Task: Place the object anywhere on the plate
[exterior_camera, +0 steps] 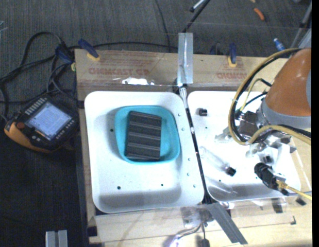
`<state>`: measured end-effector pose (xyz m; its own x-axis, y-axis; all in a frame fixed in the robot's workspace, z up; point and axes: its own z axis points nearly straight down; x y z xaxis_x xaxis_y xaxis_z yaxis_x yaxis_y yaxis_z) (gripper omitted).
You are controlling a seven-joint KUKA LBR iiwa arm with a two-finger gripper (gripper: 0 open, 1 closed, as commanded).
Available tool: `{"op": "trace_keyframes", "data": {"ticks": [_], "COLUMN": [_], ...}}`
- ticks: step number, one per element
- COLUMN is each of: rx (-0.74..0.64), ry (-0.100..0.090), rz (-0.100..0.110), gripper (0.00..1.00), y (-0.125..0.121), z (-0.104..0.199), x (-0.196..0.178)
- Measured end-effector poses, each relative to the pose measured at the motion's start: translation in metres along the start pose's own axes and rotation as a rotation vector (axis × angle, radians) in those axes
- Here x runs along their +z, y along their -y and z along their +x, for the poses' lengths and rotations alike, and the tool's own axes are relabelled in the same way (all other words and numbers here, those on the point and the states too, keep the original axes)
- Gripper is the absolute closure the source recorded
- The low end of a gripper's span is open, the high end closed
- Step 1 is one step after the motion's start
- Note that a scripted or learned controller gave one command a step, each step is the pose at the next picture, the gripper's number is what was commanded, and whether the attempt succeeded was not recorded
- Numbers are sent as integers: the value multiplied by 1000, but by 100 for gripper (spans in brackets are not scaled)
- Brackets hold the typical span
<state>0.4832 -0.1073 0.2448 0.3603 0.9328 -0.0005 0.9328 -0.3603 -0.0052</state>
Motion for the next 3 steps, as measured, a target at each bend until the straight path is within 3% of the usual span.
{"op": "trace_keyframes", "data": {"ticks": [1,2,3], "rx": [0,86,-269], "ry": [0,0,0], "rz": [0,1,-3], "gripper": [0,0,0], "y": [0,-13,-23], "z": [0,-36,-58], "x": [0,112,25]}}
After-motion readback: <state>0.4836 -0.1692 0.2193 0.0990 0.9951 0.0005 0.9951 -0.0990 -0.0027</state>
